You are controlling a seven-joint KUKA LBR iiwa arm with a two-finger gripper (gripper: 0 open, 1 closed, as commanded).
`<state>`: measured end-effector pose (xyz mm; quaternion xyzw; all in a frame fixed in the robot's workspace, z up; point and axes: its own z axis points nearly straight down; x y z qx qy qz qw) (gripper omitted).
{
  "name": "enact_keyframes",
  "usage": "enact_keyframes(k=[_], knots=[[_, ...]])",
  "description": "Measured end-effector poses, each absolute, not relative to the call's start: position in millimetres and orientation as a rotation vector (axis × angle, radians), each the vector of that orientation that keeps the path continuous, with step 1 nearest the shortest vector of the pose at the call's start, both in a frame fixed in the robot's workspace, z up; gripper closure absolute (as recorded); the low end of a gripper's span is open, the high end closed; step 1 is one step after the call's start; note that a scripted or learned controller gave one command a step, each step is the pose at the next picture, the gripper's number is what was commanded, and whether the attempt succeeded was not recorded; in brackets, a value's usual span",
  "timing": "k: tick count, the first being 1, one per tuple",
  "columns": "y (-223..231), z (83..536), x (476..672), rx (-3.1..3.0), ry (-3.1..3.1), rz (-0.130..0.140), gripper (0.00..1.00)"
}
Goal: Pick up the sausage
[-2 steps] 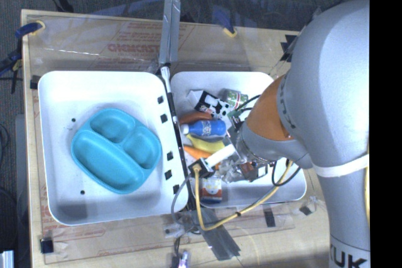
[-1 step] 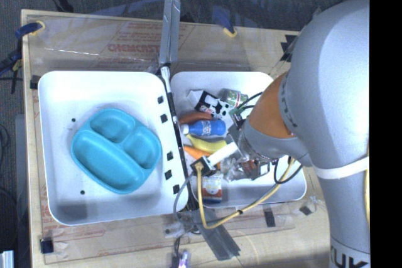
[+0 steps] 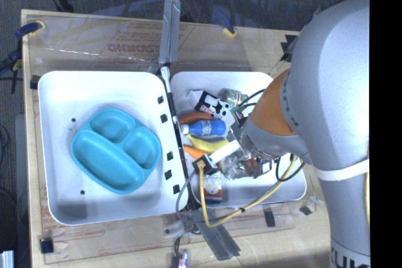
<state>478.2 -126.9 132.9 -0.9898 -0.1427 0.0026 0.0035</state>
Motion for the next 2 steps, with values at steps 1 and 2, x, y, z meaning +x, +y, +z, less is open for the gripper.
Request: enact_keyframes(k=[1, 2], knots=[[-93.0, 90.8, 556.7, -3.102, -0.48, 0.006, 1.0], [-116.9, 91.3, 642.3, -3.118, -0.353, 0.007, 1.0]])
